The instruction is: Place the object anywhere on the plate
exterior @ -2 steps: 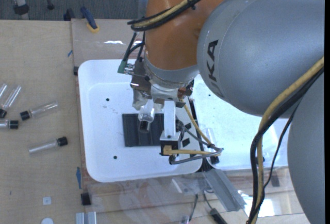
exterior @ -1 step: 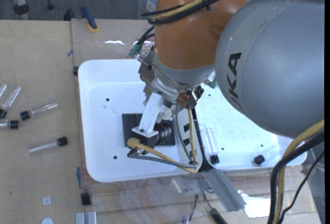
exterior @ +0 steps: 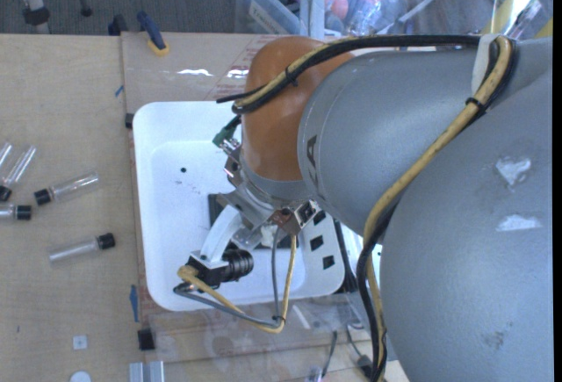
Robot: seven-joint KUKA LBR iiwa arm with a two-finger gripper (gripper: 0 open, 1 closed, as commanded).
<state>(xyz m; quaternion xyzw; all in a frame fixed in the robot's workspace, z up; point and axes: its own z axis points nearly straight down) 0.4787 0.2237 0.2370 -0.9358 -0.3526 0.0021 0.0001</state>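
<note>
Where arm point(exterior: 421, 134) covers bin point(exterior: 176, 143), the gripper point(exterior: 252, 235) is unclear.

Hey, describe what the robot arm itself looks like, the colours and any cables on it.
The arm is built of smooth, rounded grey shells, with a glossy orange band just above the wrist. A yellow cable runs along the grey shell, and a black cable follows the arm's top and arcs over the orange band.
</note>
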